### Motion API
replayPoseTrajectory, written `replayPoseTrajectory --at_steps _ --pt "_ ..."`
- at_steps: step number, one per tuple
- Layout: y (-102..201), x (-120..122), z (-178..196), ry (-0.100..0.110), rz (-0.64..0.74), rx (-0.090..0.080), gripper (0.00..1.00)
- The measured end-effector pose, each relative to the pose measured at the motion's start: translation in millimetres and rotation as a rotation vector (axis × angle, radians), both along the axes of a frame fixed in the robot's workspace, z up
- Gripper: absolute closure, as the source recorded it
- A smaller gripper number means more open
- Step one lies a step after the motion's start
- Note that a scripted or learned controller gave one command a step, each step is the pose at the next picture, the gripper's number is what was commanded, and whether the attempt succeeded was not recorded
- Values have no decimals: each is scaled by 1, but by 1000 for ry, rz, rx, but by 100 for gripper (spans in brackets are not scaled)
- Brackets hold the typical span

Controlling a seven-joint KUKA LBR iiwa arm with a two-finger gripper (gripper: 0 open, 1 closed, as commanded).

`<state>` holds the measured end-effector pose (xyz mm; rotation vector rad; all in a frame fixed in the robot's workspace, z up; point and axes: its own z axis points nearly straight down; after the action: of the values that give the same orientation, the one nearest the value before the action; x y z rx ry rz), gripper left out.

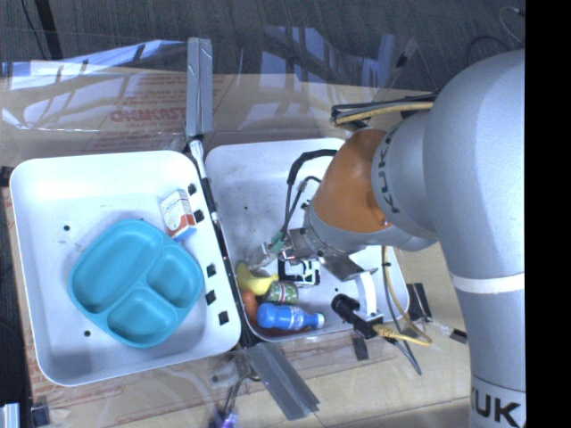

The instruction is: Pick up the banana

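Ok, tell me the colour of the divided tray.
Light blue tray, clearest in the camera view.

The grey arm bends down, wrist lowered, with its claw pointing left.

Lying in the left bin: a blue divided tray, a small carton leaning just beyond it. Resting in the right bin, near edge: a blue bottle, a green can.
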<state>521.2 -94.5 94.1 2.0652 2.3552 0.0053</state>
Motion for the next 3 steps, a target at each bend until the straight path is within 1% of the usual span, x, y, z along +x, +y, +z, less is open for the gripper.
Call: replayPoseTrajectory --at_steps 1,2,3 --pt "2 -23 12 -58 196 -11 0" --pt "1 -22 22 -59 198 -11 100" --pt "1 -22 22 -59 198 -11 0"
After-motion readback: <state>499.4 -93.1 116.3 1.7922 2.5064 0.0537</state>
